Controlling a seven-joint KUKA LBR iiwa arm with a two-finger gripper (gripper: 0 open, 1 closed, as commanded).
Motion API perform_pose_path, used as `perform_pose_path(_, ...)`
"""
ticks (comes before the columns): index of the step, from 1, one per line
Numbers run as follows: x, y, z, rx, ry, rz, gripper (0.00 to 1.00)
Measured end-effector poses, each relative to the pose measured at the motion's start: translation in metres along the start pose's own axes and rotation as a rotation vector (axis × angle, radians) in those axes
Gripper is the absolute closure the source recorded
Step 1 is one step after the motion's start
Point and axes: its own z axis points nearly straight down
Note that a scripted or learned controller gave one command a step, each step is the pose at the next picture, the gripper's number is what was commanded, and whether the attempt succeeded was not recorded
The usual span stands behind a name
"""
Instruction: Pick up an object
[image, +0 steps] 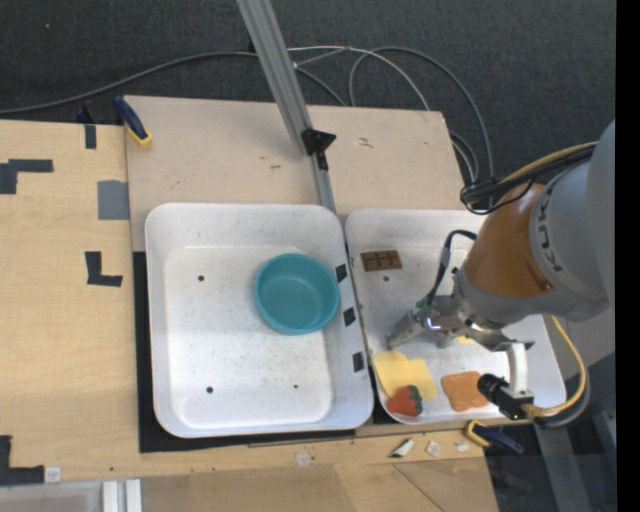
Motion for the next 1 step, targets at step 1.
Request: perform_pose_path(1, 0.0007, 0.0004, -0.0122, -0.001, 0.001, -0.002, 1.0)
